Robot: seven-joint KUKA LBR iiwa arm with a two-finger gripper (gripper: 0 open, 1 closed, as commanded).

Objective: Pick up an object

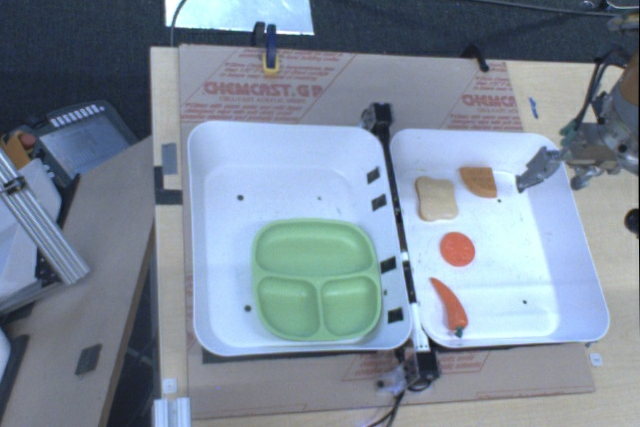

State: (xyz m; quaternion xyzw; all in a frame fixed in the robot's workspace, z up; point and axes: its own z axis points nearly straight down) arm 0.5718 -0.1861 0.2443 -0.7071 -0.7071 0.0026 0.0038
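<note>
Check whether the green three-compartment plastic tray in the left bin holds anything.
Empty. The green three-compartment plastic tray lies flat in the left white bin, and all three compartments show bare green plastic.

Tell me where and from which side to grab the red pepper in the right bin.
Grip the red pepper across its thicker middle, coming straight down. It lies flat and slanted, stem end near the right bin's front wall, so probably set the fingers crosswise to its length.

Green tray [316, 279] — left bin [215, 165], w/ compartments
</note>
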